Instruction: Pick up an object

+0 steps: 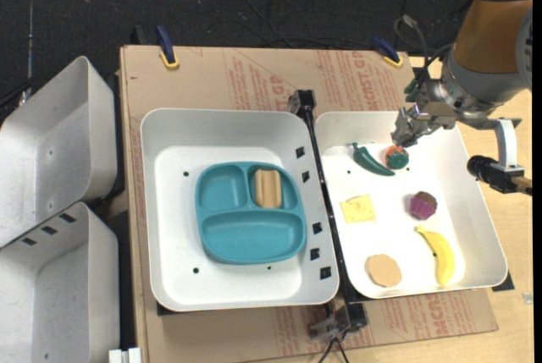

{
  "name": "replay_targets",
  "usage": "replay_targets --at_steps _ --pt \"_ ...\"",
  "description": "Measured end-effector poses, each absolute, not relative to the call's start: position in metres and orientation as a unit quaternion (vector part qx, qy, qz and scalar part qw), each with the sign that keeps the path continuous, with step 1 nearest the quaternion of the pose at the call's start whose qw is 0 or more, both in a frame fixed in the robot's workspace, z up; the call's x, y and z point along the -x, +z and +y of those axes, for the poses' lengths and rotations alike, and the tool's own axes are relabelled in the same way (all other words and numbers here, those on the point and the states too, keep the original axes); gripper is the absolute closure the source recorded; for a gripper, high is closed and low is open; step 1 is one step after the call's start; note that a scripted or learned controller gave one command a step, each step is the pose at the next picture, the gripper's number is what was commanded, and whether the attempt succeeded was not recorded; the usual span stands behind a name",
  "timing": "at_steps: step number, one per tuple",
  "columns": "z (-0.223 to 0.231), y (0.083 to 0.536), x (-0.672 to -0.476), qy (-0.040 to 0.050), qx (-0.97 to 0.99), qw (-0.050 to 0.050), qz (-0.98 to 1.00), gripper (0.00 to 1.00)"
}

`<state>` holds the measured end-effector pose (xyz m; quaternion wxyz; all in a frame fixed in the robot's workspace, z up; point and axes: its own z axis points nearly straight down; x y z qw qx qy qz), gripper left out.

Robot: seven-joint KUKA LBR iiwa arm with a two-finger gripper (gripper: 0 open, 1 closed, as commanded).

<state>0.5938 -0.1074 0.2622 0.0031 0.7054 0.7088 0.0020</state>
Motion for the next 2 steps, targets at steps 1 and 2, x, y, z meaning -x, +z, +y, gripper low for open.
replay_targets --at_steps 1,2 --pt "-0.062 0.262 -0.592 0.0005 -0.705 0.000 0.710 1.00" --pt "-0.012 0.255 -0.599 0.0000 -0.705 0.000 0.710 1.00"
